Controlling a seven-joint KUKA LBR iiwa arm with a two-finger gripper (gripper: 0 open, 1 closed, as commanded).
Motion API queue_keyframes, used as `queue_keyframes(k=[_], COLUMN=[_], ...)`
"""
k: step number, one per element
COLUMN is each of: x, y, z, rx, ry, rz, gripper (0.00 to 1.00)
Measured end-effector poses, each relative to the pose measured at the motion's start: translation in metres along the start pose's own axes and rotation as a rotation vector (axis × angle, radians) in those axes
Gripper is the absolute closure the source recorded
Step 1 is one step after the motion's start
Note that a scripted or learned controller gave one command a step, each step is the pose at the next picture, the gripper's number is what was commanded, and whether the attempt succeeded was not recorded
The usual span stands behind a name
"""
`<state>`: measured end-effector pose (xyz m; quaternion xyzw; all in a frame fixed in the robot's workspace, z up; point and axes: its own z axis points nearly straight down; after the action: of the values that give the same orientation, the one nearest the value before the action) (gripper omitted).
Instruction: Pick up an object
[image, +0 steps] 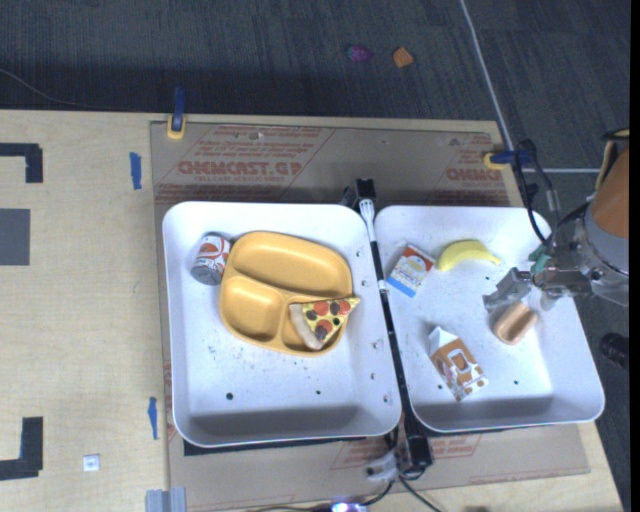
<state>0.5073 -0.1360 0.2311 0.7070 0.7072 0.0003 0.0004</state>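
Observation:
My gripper (518, 294) hangs over the right side of the right bin (570, 400), reaching in from the right edge. Directly below it, touching or nearly touching, lies a small tan-and-pink bun-like object (515, 324). A yellow banana (468, 255) rests at the back of the same bin, just left of the gripper. A small white, orange and blue carton (408, 270) lies at the back left. An orange-and-white pouch (457, 365) sits near the bin's middle front.
The left bin (200, 390) holds a yellow divided plate (270, 285) with a pizza slice (322, 318) at its right edge and a crushed can (208, 258) at its back left. A black divider (385, 320) runs between the bins.

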Motion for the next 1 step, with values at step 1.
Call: queue_keyframes(k=[1], x=[-0.0222], y=[0.0165], z=[0.1312], rx=[-0.011], ry=[-0.003], rz=[0.000], gripper=[0.00])
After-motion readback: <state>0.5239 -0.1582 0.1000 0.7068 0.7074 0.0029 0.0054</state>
